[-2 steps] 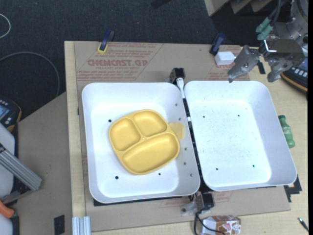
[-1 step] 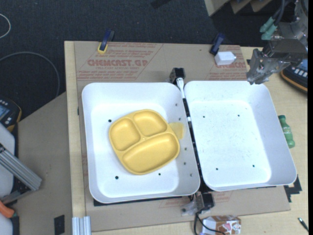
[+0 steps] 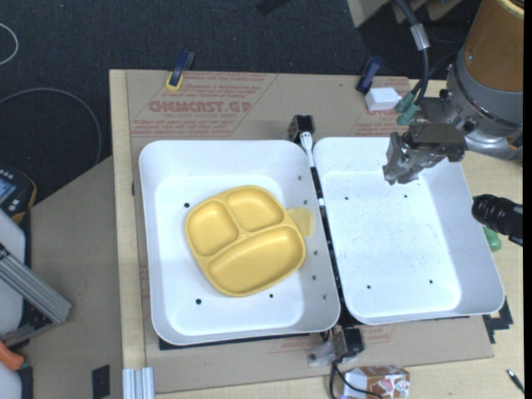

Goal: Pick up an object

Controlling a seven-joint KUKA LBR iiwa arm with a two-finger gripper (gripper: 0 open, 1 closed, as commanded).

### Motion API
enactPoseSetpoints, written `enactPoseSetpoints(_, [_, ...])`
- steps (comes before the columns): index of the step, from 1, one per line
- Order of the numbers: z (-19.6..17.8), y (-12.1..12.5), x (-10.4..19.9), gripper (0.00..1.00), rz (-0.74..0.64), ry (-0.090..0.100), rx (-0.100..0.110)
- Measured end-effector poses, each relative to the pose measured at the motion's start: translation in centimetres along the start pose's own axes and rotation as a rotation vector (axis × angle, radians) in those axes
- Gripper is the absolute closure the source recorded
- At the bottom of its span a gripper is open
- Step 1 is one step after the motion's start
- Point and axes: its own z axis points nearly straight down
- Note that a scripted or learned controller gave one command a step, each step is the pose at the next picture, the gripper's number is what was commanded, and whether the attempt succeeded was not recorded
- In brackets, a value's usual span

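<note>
Yellow plastic, a divided plate (image 3: 243, 239), is seen lying flat in the left bin (image 3: 158, 173), untouched. The pincer (image 3: 401, 175) is held above the far part of the right bin (image 3: 465, 223), well apart from the plate; whether it is apart or together cannot be told. Nothing is gripped, so the pick is judged not yet begun: approach, grasp and lift are all left.

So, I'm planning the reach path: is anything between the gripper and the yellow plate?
Only the two bins' adjoining rims lie between. The gripper hangs over the right bin; the yellow plate lies alone in the left bin.
</note>
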Motion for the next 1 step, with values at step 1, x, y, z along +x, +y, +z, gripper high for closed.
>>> enactPoseSetpoints(1, [2.37,0.04,5.78,1.00,-0.007,0.001,-0.003])
